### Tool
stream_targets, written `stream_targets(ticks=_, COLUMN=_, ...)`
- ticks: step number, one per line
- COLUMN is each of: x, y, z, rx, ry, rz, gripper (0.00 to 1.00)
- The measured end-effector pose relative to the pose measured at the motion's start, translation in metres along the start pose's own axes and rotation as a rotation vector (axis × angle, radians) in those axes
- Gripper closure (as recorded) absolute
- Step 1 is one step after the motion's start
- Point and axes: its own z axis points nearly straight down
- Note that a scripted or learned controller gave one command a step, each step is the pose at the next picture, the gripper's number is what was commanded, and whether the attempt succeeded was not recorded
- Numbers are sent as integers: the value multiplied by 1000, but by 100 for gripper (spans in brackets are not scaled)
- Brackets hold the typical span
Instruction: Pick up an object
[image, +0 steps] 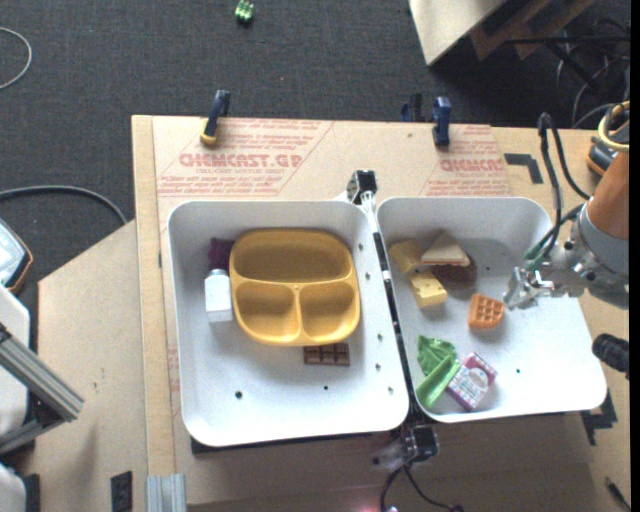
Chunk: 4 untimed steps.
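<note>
pincer (522, 290): low over the right bin (560, 375), grip state unclear
waffle (486, 311): just beside, left
sandwich (446, 254): farther left
counter (150, 300): brown board

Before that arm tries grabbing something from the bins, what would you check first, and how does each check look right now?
1. Gripper over the right bin: ok.
2. Orange waffle close beside gripper, lying apart from the other items: ok.
3. Waffle between the fingers: not ok, it lies to one side.
4. Fingers open enough: cannot tell.
5. Green cable near the wrist hanging free of the bin: cannot tell.
</note>
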Motion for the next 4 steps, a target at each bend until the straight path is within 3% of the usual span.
stream_targets(ticks=1, x=26, y=54, z=-8, rx=-2, ry=1, rz=-4, gripper=100)
stream_targets(ticks=2, x=48, y=97, z=10, rx=1, ry=1, rz=-3, gripper=100)
stream_targets(ticks=3, x=61, y=118, z=11, rx=0, ry=1, rz=-2, gripper=100)
stream_targets(ticks=4, x=59, y=106, z=-5, rx=2, ry=1, rz=2, gripper=100)
